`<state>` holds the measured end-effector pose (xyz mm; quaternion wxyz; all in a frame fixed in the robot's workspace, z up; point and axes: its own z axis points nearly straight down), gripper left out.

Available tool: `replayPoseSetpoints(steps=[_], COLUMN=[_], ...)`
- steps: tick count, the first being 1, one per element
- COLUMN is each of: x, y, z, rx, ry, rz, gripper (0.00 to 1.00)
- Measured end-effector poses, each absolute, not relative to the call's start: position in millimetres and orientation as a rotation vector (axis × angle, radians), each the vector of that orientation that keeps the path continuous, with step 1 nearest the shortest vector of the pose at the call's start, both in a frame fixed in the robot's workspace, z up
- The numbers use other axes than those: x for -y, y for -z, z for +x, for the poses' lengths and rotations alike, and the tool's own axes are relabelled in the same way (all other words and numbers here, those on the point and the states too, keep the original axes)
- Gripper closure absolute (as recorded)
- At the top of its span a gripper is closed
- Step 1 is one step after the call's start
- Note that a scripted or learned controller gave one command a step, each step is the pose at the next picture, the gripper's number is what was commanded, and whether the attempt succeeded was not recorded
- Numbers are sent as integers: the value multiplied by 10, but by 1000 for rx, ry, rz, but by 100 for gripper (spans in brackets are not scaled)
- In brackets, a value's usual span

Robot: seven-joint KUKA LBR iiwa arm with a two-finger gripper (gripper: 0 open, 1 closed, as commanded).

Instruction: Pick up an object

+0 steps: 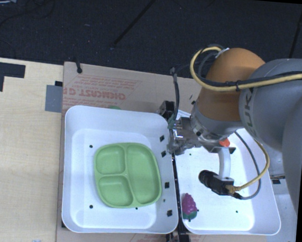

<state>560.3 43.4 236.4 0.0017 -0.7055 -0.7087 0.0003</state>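
I see a small knobbly purple fruit [189,205], green-leafed, lying at the right bin's [258,221] near-left corner. Left bin [81,124] holds a smooth green three-compartment plate [128,174]. Claw [174,141] above the divider; grip state I cannot tell. Pale wooden desk [15,147].

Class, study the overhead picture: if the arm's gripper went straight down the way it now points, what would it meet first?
Most likely the bare floor of the right white bin, close to its left wall. The gripper hangs there, apart from the small purple object nearer the front. Depth is hard to judge from this slanted view.
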Motion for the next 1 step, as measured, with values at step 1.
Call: replayPoseSetpoints(steps=[1], x=[-920], y=[-2230], z=[5636], rx=[2223], ry=[-4], rz=[-2214], gripper=[100])
